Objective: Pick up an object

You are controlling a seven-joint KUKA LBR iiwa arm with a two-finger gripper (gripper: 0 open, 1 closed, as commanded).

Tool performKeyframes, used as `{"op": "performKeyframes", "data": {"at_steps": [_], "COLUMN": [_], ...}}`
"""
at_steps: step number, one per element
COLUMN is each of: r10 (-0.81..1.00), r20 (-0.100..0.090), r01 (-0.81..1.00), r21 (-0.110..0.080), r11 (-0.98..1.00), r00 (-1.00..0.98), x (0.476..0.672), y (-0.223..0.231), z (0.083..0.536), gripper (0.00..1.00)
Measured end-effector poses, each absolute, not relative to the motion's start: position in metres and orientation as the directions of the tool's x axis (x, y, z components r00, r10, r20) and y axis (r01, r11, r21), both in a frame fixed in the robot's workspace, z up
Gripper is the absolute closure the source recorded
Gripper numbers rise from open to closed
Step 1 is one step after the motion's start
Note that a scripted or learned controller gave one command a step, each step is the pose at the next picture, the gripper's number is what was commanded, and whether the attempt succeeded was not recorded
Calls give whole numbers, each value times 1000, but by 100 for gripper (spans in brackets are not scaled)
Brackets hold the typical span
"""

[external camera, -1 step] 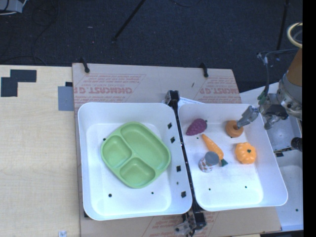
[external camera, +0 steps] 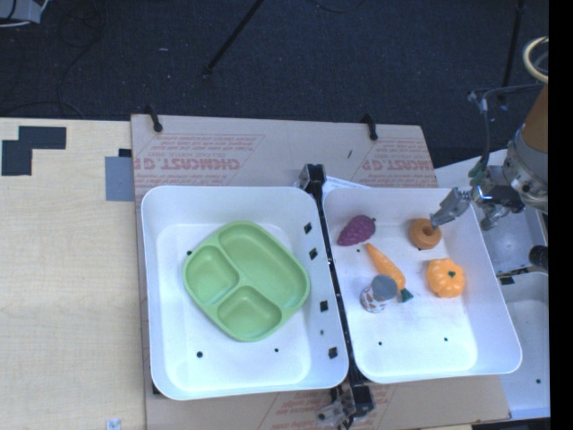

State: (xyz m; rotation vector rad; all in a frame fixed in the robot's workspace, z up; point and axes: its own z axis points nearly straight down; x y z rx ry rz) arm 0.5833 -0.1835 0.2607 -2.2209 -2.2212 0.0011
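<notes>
Camera view, looking down at a slant: a pale wooden tabletop (external camera: 63, 285) carries a brown cardboard sheet (external camera: 224, 155) with red lettering, and two shallow white bins sit on it side by side, their inner rims touching. The left bin (external camera: 154, 330) holds a green divided plate (external camera: 246, 280) with three compartments, lying flat and turned at an angle near the middle of the bin. The right bin (external camera: 430, 343) holds the small loose pieces, all in its far half. A purple lumpy piece (external camera: 356, 229) lies toward the far left. A round orange piece (external camera: 424, 234) sits toward the far right. An orange carrot (external camera: 385, 262) lies on a slant between them and a little nearer. A small orange pumpkin (external camera: 445, 278) sits near the round orange piece, on its near side and apart from it. A grey-and-white can-like piece (external camera: 380, 294) lies at the carrot's near end, touching it or just beside it. The arm (external camera: 524, 173) reaches in from the right over the right bin's far right corner. The end effector (external camera: 439, 219) slants down to the left, with its tip just above or touching the far right edge of the round orange piece. Whether it is wide, narrow or gripping anything cannot be told from this angle.
</notes>
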Motion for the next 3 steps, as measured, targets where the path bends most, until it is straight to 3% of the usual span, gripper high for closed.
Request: {"op": "performKeyframes", "data": {"at_steps": [1,3], "r10": [1000,1000], "r20": [2,0], "r01": [1000,1000], "r21": [-7,-2], "r11": [0,-1], "r00": [0,1], "x": [573,591], "y": [-180,-183], "z": [211,113], "gripper": [0,0]}}
